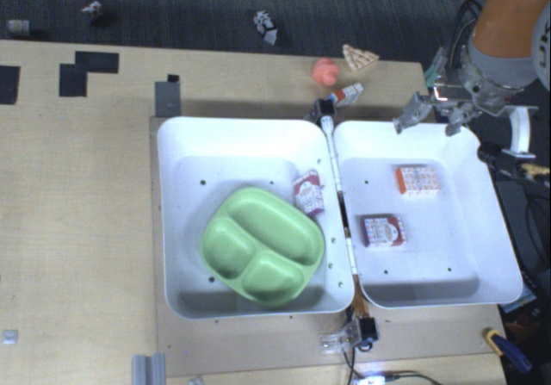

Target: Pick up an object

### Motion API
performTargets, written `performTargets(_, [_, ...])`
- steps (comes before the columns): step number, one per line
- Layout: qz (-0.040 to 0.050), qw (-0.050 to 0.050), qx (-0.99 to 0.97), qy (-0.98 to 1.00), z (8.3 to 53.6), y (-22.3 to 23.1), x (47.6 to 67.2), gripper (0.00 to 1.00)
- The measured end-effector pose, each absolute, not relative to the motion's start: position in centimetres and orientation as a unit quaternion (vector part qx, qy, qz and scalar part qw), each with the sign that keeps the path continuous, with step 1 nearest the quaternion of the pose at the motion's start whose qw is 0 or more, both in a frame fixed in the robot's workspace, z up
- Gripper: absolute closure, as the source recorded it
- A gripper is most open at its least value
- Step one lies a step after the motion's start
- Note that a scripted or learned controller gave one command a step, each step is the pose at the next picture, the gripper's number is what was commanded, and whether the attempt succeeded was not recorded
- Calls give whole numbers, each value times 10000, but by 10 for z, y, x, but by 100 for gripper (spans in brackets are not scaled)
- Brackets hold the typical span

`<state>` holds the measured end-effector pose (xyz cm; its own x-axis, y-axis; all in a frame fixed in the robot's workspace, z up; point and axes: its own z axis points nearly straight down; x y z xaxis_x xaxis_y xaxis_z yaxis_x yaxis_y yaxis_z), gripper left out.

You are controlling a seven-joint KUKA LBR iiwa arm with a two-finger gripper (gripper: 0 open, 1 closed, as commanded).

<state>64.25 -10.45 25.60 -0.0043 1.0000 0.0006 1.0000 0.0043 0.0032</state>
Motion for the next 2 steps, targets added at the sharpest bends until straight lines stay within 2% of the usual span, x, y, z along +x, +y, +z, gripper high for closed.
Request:
performTargets(1, [4,5,7064,7078,108,-125,616,0])
performTargets(2, [25,31,7067,7075,87,-87,568,0])
